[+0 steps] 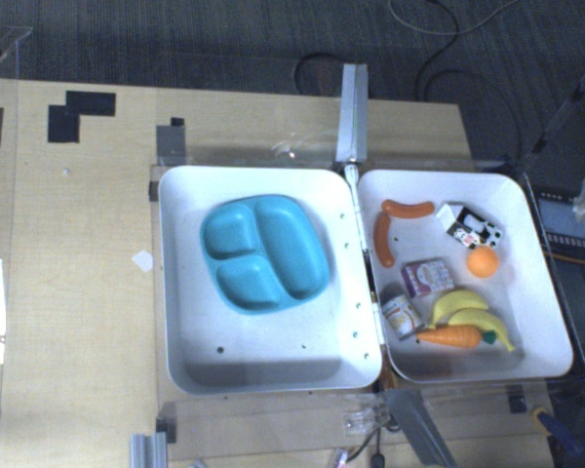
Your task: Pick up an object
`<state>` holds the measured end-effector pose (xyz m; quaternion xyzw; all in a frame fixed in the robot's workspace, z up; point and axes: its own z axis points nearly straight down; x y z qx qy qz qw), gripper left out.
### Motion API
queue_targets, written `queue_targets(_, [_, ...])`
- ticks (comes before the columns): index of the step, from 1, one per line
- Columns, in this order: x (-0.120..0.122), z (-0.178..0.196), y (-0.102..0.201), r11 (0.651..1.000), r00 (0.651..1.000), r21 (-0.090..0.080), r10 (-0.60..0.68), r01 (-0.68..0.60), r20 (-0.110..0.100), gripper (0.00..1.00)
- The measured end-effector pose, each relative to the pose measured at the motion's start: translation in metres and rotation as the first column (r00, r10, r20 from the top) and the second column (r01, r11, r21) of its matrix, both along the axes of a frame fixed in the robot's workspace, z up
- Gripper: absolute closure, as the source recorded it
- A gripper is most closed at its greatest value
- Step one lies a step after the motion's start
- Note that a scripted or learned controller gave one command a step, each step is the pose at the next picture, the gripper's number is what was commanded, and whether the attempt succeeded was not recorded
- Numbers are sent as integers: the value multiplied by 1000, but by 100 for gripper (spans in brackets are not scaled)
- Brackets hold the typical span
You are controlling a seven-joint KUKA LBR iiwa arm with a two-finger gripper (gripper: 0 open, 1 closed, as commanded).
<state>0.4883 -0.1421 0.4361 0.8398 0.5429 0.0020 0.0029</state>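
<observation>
In the right bin [538,291], nearest the bench's front edge, a carrot [451,336] lies against a banana [468,312], with a small jar [400,316] just beside them. Farther back sit a purple packet [428,278], an orange ball [483,262], a black-and-white box [473,228] and two sausages [409,209]. The left bin [175,291] holds a blue divided plate [265,252].

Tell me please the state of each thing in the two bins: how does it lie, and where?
Blue divided plate: upright, in left bin.
Two sausages: lying at an angle to each other, right bin, top left.
Orange ball: resting alone.
Bananas: lying flat.
Carrot: lying across bananas' front.
Purple packet: lying flat.
Small can: tipped on its side.
Black-and-white item: lying flat, type unclear.
</observation>
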Motion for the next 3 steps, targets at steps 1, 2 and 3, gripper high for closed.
queue_targets(1, [0, -164, 12, 998, 998, 2, -55, 55, -6, 100])
queue_targets(2, [27, -201, 31, 829, 829, 3, -559, 559, -7, 100])
queue_targets(3, [28, -192, 32, 835, 835, 3, -550, 550, -7, 100])
